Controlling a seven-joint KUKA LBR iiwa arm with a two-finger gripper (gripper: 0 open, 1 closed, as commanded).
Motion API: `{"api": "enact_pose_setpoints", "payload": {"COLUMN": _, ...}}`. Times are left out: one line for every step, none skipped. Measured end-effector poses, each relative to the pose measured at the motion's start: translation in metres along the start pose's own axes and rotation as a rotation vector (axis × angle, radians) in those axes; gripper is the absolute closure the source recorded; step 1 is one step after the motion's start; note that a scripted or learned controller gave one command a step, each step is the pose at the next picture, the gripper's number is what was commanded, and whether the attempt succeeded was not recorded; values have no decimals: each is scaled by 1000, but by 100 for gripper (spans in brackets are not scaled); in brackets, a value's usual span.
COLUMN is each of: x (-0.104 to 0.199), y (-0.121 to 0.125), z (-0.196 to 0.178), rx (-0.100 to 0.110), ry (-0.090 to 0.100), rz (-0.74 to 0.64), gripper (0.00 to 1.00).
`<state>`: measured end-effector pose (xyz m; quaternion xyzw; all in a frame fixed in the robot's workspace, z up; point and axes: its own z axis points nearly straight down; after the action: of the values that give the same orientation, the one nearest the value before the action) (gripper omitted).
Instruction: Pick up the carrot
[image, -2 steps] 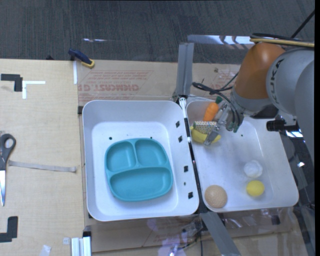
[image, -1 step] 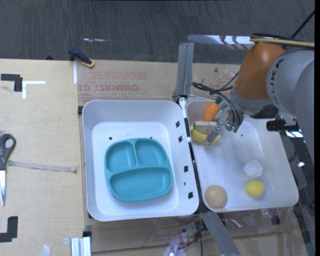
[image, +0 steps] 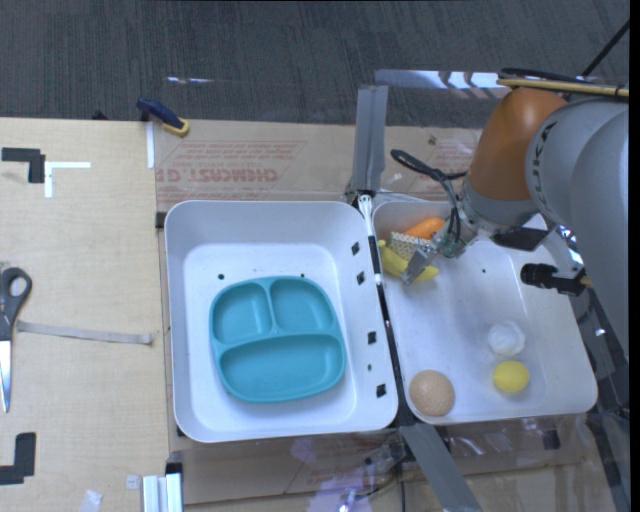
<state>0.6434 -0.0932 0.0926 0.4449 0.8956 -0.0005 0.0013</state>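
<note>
1. My gripper (image: 440, 247) hangs low in the right bin's (image: 560, 400) far corner; I cannot tell how it is set.
2. The carrot (image: 424, 228), orange and smooth, lies just beside it, toward the bin's back wall.
3. A yellow piece (image: 405, 265) sits just below my gripper.
4. I judge this the approach: next I must centre over the carrot before closing.
5. Well away, nearer the front: a tan egg (image: 432, 392) and a round lemon (image: 511, 377).
</note>
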Motion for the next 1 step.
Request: {"api": "enact_pose_setpoints", "payload": {"x": -31, "y": -12, "z": 0, "rx": 1, "ry": 0, "rz": 333, "gripper": 0}}
